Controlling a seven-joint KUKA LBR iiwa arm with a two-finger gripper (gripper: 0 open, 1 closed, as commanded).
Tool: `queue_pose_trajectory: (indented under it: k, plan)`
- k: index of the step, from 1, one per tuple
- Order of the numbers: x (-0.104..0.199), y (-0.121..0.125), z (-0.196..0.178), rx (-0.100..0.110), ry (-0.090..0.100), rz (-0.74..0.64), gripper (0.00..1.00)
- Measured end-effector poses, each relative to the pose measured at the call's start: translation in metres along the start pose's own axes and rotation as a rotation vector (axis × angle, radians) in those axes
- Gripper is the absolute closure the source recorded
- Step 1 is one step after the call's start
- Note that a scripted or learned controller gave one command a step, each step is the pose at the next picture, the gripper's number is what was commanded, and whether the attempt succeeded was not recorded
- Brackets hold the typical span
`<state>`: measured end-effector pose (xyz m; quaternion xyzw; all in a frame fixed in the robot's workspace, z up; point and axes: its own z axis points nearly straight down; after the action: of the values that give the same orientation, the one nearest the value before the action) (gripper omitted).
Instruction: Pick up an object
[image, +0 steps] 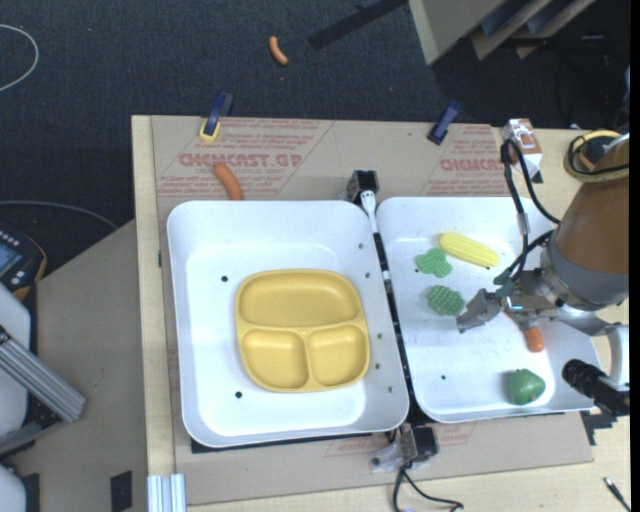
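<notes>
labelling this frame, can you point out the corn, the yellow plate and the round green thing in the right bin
corn (468, 249), camera view, middle of the cob
yellow divided plate (300, 296), camera view, bare floor of its large upper compartment
round green object (524, 386), camera view, centre of its top surface

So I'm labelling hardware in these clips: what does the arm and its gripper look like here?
The arm is a thick round body, orange-brown on its upper part and grey lower down near the wrist. Black cables loop along it from the bench's far edge. The gripper is small, dark grey metal, ending in slim fingers that reach over the right bin.
</notes>
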<state>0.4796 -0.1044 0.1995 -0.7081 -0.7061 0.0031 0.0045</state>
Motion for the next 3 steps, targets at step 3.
queue_pose_trajectory:
  k: [3]
  plan:
    - [0.007,0.000,0.101,-0.002,0.001,-0.002,0.00]
